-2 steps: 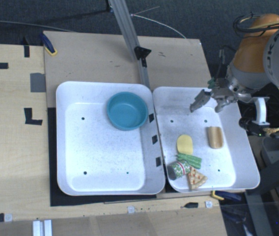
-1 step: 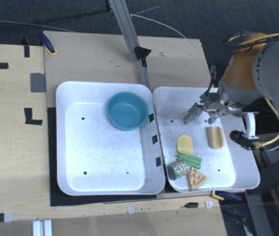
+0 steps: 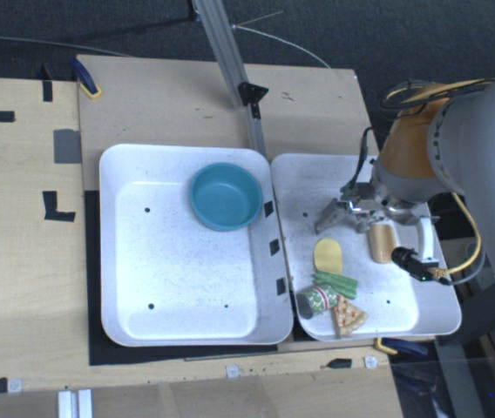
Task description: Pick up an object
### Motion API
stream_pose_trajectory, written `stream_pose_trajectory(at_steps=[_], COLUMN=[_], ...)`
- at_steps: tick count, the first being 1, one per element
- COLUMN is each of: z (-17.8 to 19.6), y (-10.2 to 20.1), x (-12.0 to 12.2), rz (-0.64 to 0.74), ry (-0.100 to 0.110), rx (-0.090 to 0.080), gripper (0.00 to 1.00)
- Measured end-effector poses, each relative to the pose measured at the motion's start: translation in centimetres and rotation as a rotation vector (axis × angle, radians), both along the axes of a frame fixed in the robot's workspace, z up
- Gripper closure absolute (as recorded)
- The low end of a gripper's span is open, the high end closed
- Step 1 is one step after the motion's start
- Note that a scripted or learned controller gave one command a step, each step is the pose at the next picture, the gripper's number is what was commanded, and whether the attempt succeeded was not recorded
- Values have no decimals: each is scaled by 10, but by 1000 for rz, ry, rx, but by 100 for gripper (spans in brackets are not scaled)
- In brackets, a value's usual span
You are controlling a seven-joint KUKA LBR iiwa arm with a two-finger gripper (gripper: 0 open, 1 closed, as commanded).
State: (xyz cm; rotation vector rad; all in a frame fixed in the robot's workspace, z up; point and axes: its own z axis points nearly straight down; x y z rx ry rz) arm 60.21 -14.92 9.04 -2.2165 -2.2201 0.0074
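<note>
Claw [image 3: 352, 216] hung over right bin [image 3: 422, 320], fingers spread, pinching nothing. Yellow piece [image 3: 327, 254] lay just below and slightly left of claw, near bin's middle, long axis roughly up-down in view. Green bean [image 3: 335, 283], cup [image 3: 315, 301] and pizza slice [image 3: 347, 316] clustered further down. Likely nearest pick: yellow piece.

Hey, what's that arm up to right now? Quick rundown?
Pincer over right bin, nothing seen between its fingers. Yellow piece, green piece, pizza slice lying just below it. Blue bowl in left bin, out of the way.
</note>
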Motion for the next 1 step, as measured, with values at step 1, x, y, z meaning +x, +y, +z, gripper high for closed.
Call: stream_pose_trajectory(at_steps=[1], z=[13], y=[1], x=[1], rz=[1], ry=[-3], rx=[1], gripper=[100])
